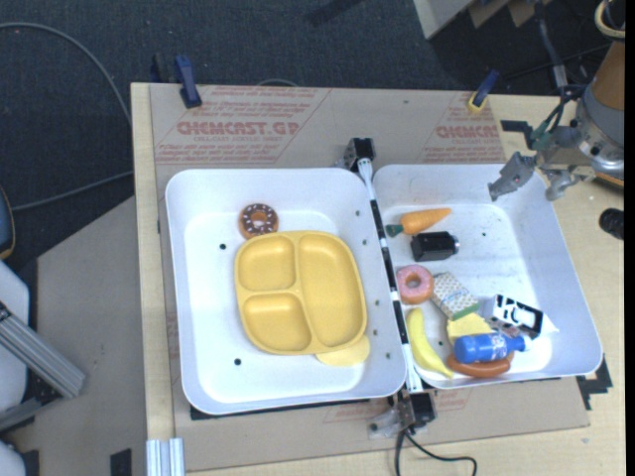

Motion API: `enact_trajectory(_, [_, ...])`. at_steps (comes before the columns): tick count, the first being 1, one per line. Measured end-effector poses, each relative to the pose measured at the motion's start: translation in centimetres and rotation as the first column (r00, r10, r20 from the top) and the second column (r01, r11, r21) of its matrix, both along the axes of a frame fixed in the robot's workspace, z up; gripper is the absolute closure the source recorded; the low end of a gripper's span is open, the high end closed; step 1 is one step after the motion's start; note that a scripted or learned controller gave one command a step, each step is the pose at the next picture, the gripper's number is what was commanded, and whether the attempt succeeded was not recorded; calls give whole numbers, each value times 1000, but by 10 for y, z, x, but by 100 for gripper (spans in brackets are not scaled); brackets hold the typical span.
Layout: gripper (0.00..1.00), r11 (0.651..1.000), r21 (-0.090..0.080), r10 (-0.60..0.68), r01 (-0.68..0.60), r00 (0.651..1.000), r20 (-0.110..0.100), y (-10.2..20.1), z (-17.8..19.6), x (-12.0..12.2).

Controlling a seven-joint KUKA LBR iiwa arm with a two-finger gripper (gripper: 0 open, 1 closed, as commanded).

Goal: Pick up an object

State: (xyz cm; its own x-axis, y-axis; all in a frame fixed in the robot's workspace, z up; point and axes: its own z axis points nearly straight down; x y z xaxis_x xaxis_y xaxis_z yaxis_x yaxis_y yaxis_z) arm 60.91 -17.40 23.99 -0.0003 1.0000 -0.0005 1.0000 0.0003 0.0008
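— What did we see in the left bin (198, 296)?
— A brown donut (258, 219) touching the yellow tray (300, 293).
— And in the right bin (556, 256)?
— A carrot (425, 219) above a black block (434, 245); lower, a pink donut (414, 285), banana (424, 343), blue bottle (484, 347) and sausage (480, 369) crowded together.
— The gripper (531, 175)?
— Over that bin's far right corner, jaws parted, holding nothing.
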Motion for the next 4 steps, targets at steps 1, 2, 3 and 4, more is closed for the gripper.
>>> enact_trajectory(1, [0,1000,2,1,-1,1000,-2,75,-102,0])
enact_trajectory(2, [0,1000,1,-1,1,1000,-3,79,-151,-5])
enact_trajectory(3, [0,1000,4,3,-3,1000,-25,73,-157,53])
enact_trajectory(4, [0,1000,1,-1,1,1000,-2,67,-155,13])
